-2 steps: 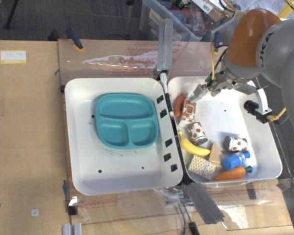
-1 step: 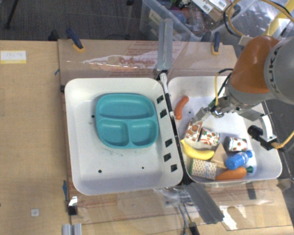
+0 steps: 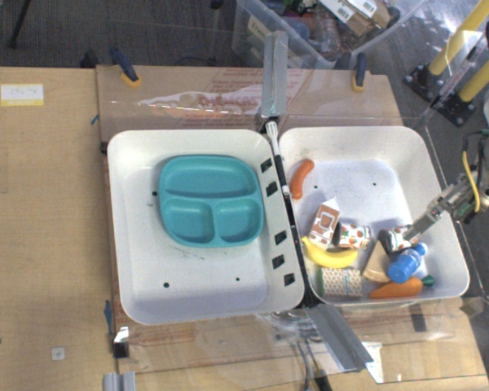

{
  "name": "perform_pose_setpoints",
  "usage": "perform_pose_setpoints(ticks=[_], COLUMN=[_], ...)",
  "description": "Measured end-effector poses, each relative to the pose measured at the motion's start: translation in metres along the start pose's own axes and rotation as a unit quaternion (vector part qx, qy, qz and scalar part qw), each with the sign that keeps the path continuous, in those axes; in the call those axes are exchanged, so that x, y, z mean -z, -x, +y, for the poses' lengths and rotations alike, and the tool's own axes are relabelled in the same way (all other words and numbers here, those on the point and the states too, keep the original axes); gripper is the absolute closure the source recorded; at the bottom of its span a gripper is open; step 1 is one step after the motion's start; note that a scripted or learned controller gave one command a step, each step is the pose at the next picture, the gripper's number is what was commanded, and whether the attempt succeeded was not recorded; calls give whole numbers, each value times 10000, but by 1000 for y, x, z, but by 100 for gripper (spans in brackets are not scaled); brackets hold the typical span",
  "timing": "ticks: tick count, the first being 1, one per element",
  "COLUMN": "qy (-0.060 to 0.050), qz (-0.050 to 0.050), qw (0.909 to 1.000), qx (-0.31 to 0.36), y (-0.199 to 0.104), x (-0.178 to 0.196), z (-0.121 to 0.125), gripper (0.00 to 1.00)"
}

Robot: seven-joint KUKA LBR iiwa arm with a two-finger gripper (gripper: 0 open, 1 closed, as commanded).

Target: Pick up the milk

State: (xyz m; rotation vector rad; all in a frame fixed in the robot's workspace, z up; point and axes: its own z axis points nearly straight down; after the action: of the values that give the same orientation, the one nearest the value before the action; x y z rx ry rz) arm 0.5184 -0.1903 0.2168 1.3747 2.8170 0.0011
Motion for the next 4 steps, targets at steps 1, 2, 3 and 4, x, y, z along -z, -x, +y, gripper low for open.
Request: perform_pose_setpoints(ticks=[1, 2, 3, 4], qy=[4, 17, 31, 103], qz=[8, 4, -19, -147], qw=[9992, 9737, 9717, 9988], qx=[391, -2277, -2362, 464], y=[56, 3, -28, -1], x=[-101, -127, -126, -120], z=[136, 150, 37, -34], gripper=[0, 0, 0, 0])
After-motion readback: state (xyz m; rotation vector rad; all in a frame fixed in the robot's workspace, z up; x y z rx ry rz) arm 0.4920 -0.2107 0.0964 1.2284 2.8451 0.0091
